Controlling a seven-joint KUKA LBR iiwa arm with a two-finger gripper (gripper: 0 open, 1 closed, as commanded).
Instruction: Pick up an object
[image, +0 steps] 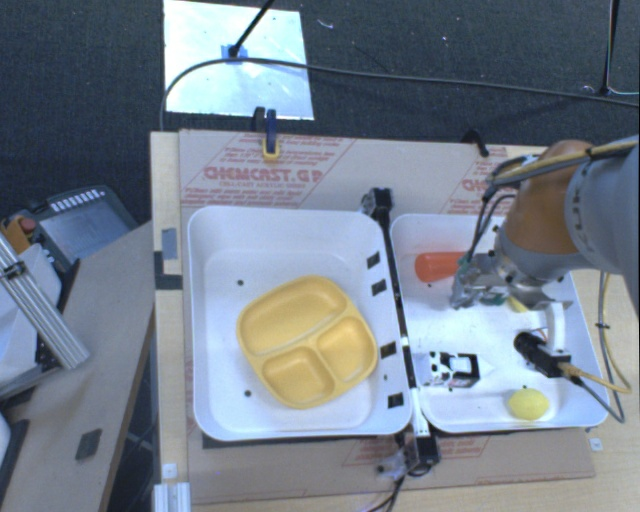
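2 loose objects lie in the right bin (432, 232). An orange item (436, 266), shaped like a carrot, sits in the upper left part of that bin, its right end hidden behind the gripper (472, 292). A yellow lemon-like item (528, 404) rests near the bin's lower right corner, well apart from the gripper. A small black-and-white object (452, 368) lies at the bin's lower left, close to the divider; its nature cannot be determined.

Gripper is low in the right bin, just beside the orange item's right end. Whether the jaws are spread or pressed together cannot be told; nothing is seen pinched between them.

Arm (560, 215), grey with an orange band, enters from the right of the frame and covers the bin's upper right part.

Left bin (215, 235) holds 1 yellow plate (305, 340) with 3 compartments, lying flat near the centre.

1 yellow clamp (270, 140) grips the board's upper edge.
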